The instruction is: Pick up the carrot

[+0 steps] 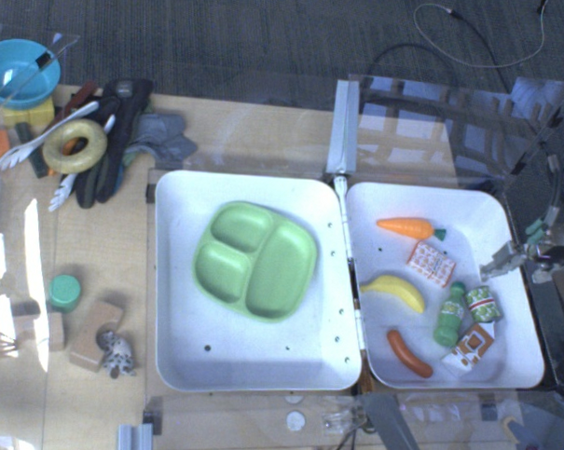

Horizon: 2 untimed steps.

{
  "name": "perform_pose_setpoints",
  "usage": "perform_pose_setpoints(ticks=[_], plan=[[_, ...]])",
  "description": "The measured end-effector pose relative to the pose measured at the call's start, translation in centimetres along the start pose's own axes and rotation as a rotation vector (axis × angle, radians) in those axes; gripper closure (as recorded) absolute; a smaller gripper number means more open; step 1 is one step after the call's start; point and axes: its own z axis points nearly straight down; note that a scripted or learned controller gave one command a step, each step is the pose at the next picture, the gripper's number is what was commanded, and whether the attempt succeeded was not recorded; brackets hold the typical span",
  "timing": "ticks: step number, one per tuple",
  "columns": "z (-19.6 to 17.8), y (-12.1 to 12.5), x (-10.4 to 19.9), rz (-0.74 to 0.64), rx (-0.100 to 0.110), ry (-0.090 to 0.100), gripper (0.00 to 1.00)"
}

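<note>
honestly can't tell how the gripper [497, 266] sits, and the carrot [405, 228] near the red-checked box [431, 263] means it might snag that instead.

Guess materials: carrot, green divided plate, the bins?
Carrot: likely moulded plastic toy, smooth uniform orange with a green stub end. Green divided plate: probably plastic, matte, with soft rounded compartments. Bins: white, thin-walled with rounded corners and faint sheen, apparently plastic; coated metal can't be ruled out.
</note>
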Motion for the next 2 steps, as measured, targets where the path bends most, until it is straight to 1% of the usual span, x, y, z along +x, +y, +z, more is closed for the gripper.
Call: perform_pose_setpoints(ticks=[1, 2], plan=[[7.4, 5.9, 2.2, -0.030, 0.001, 0.001, 0.00], [16.5, 13.7, 3.4, 0.061, -0.002, 0.001, 0.00]])
